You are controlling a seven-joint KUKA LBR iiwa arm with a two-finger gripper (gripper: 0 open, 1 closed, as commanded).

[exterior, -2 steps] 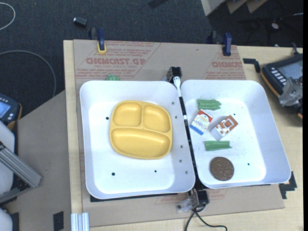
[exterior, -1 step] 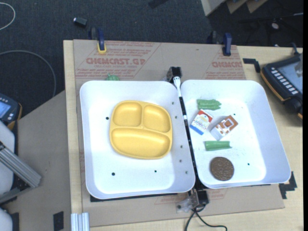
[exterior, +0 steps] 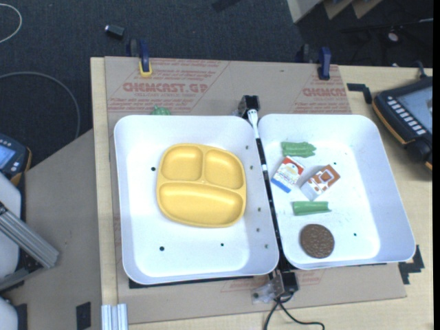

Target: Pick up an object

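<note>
Two white bins sit side by side on the worktop (exterior: 206, 81): the left bin (exterior: 134, 205) has a yellow divided plate (exterior: 201, 185) lying flat near its middle. The right bin (exterior: 371, 184) has the small stuff: a green piece (exterior: 298, 147) up top, two little cartons (exterior: 288, 172) and (exterior: 322, 180) just beside each other below it, another green piece (exterior: 310, 207), and a round brown cookie (exterior: 317, 240) nearest the front edge. Can't tell what the pincer's doing.
</note>
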